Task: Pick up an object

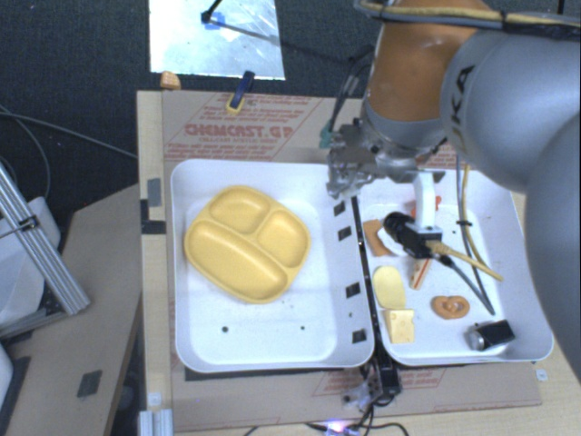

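Yellow divided plate [245,242] lies in the left bin [272,348]; the right bin [445,343] holds a pale oval piece [390,287], a yellow square [399,325] and an orange ring [450,307]. My gripper [348,178] sits over the far end of the bins' shared wall; I cannot tell whether it is spread or closed.

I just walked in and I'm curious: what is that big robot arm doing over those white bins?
The robot arm is meant to pick something up. Its pincer hangs over the back of the strip between the two bins, and I cannot tell if it has grabbed anything. The left bin holds a yellow plate with sections. The right bin holds small things: a yellow slice, a brown pretzel and a black block.
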